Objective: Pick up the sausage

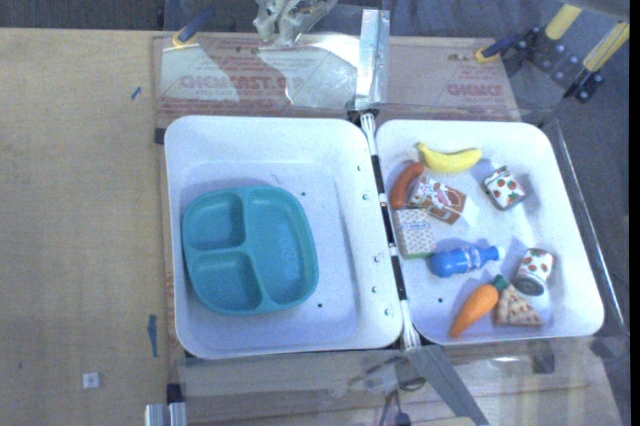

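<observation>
The sausage (pixel 405 184), a short red-orange link, lies in the right bin (pixel 575 234) close to its left wall, just below the banana (pixel 448 157) and touching a snack packet (pixel 438 200). My gripper (pixel 283 20) hangs high at the back, above the cardboard behind the left bin (pixel 345 214), far up and left of the sausage. Its two fingers stand apart with nothing between them.
A teal divided plate (pixel 249 249) sits in the left bin. The right bin also holds a blue bottle (pixel 462 259), a carrot (pixel 473 309), a pizza slice (pixel 518 310), a strawberry-print box (pixel 503 188), a small can (pixel 535 271) and a cracker packet (pixel 415 234).
</observation>
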Controlling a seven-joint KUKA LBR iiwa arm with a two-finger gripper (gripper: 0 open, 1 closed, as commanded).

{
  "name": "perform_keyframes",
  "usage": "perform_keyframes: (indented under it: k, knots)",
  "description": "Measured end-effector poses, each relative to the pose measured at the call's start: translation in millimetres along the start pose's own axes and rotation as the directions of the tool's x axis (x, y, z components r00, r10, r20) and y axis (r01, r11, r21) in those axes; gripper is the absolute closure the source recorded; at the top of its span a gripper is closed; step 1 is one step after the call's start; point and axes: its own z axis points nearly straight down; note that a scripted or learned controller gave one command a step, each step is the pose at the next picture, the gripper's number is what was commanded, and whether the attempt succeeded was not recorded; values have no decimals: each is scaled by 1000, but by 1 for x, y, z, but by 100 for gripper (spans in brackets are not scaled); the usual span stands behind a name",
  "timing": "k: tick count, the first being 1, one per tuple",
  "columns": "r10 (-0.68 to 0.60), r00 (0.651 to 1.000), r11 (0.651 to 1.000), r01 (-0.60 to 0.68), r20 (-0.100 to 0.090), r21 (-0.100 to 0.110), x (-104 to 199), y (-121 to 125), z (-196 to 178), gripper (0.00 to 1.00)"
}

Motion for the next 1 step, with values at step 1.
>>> perform_keyframes:
  k: [1]
  knots:
    - [-233,972,972,232,-27,-15,42,44,25,100]
